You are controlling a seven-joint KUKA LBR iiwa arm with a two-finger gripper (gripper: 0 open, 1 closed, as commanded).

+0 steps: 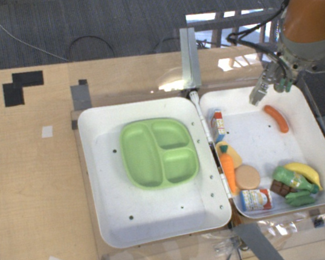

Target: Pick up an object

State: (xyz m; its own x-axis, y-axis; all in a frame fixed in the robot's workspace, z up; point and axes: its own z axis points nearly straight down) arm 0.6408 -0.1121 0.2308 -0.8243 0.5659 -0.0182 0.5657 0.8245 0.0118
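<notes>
Green tray [158, 152] in left bin [113, 226], we see right bin [243, 116] with carrot [230, 164], sausage [276, 119], banana [304, 172], gripper [261, 93] above its far edge, grip state we cannot tell, arm cut off.

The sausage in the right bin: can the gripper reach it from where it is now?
Probably yes. The sausage lies alone on bare bin floor, and the gripper hangs just above and beside it, with nothing between them.

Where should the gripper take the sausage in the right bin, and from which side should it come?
Probably at the middle of the sausage, coming from above. It lies flat and alone on the bin floor, slanted, so the fingers should close across its narrow width. The gripper hangs close by.
</notes>
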